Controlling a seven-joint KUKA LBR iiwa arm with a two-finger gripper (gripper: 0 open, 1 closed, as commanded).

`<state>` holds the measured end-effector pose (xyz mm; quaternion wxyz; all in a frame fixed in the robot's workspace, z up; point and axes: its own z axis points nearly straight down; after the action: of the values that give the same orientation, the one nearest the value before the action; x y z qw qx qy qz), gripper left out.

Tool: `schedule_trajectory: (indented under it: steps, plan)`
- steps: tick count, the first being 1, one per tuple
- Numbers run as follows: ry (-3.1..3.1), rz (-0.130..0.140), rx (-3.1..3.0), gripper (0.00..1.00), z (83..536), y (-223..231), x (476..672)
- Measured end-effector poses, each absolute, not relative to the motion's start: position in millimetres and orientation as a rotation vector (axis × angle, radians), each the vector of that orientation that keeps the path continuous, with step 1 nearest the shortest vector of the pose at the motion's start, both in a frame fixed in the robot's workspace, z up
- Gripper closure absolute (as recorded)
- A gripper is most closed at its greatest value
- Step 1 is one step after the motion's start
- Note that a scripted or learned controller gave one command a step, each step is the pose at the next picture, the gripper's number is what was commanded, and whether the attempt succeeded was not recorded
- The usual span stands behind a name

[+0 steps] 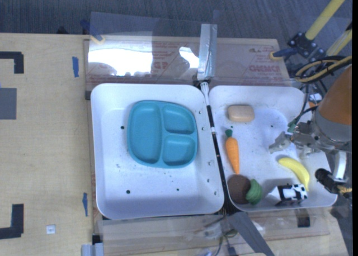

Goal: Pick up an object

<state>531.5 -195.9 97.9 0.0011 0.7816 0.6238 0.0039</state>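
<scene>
Two white bins side by side on a wooden bench, seen from above at a slant. From the right, a grey arm [335, 132] with an orange band, its far side cut off by the frame edge. Low over the right bin [263, 126], the gripper [282, 140], poised just above and left of a banana [295, 169] and well right of a carrot [232, 153]. Nothing visibly clamped in it, no object seen touching it; whether spread or closed, impossible to judge from this angle, with the metal parts merging against the pale bin floor.

Six loose objects in that same bin: a beige bun [240, 113] near the back wall, the carrot lying lengthwise by the left wall, a brown ball [239, 186] at the front touching a green piece [254, 192], the banana towards the right, and a small black-and-white toy [292, 192] at the front rim, too small to identify.

In the left bin [106, 154], a teal divided plate [162, 133], flat and roughly centred.

Behind both bins, a clear panel [145, 53] washed out by glare, and a brown board [251, 62] with red lettering, too blurred to read. Short strips of blue tape [75, 66] on the bench at left. Yellow poles and tangled cables at upper right, partly cropped.
</scene>
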Motion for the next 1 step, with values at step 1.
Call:
schedule_trajectory:
  steps: [1]
  plan:
    - [1.933, 0.018, 2.476, 0.00, 88.5, -194.8, 507.5]
